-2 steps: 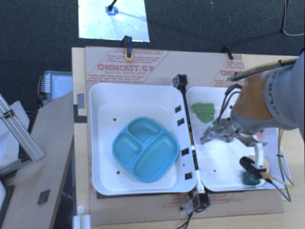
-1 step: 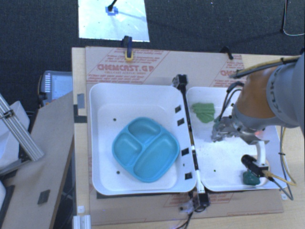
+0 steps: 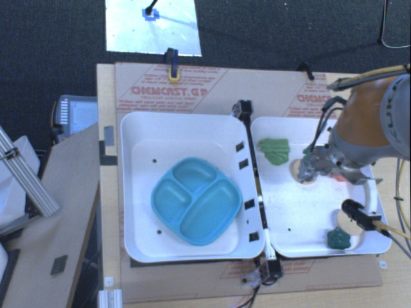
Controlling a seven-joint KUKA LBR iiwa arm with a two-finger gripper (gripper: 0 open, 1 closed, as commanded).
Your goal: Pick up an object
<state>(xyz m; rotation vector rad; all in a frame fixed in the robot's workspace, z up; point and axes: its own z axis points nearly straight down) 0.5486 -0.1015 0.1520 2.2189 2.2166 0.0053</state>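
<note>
Two shallow white bins sit side by side on a pale board (image 3: 192,85) printed with red lettering, seen from above at a slant.

The left bin (image 3: 142,133) holds a light blue plate (image 3: 196,201) with three compartments. It lies flat near the middle of the bin, turned at an angle to the walls.

The right bin (image 3: 289,204) holds several small things. A light green leaf (image 3: 275,151) lies near the bin's far left corner, just beside the divider between the bins. A dark green lump (image 3: 338,239) lies in the near right corner, close to the front wall and well apart from the leaf. A small red spot (image 3: 338,178) shows on the bin floor toward the right side.

The grey arm (image 3: 369,117), with its orange band, reaches in from the right over the right bin. Its gripper (image 3: 308,172) is low over the bin's far half, to the right of the leaf and apart from it. At the gripper's left edge is a pale tan disc (image 3: 297,169), possibly a flat round piece, partly hidden under the gripper. Whether the gripper touches it is unclear. From this angle, whether the gripper is spread or pressed together cannot be told, and nothing is seen pinched in it.
</note>
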